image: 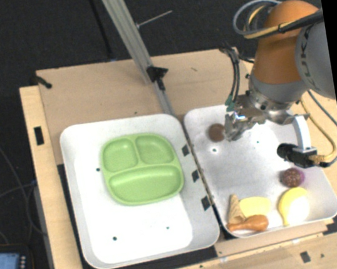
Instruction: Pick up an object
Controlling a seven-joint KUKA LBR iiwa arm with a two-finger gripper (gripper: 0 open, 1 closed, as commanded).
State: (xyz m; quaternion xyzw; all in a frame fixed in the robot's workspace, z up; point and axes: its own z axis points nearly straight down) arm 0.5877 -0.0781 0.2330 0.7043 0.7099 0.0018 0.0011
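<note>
The grey arm with its orange band reaches in from three o'clock, and its claw [236,127] hangs low over the right white bin [249,162], near the bin's eleven o'clock corner. Whether the claw is wide or narrow, I cannot tell. Just beside it, toward nine o'clock, a small round brown object [216,132] lies on the bin floor. A green divided plastic plate [142,168] sits in the left white bin [96,237] on the bench [86,93].
</note>
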